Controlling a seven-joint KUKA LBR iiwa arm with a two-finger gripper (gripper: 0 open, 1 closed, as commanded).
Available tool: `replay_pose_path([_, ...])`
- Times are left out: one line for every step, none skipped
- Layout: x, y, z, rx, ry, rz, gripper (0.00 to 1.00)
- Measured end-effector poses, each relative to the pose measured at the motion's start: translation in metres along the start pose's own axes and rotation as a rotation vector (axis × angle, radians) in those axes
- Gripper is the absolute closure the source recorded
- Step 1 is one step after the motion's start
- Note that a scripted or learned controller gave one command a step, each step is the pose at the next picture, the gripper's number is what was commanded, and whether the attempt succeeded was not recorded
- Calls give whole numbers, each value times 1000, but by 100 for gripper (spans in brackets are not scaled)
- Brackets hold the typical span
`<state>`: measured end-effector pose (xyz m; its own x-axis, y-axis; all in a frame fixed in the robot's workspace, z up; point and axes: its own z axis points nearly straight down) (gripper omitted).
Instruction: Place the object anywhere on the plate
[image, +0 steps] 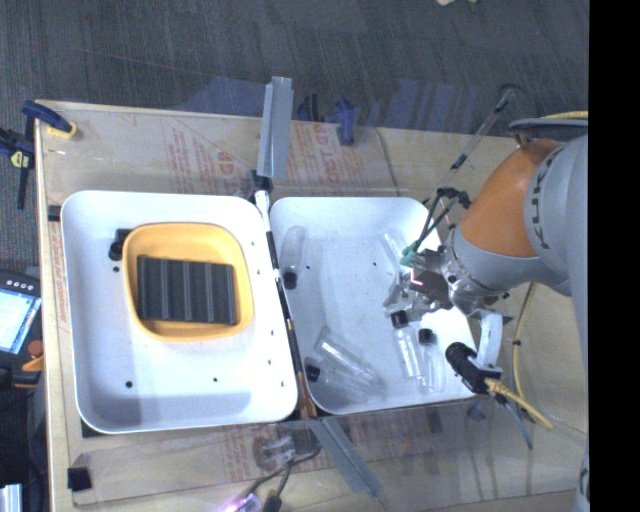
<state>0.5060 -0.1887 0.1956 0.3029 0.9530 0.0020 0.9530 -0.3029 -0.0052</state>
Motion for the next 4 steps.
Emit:
replay_pose_path([62,-16,-15,1,-1,-256,100])
replay_pose_path([119,29,-49,-2,-2,-302,100])
replay_pose_path([182,34,4,1,-2,-459,100])
replay_pose_path([182,34,4,1,-2,-459,0])
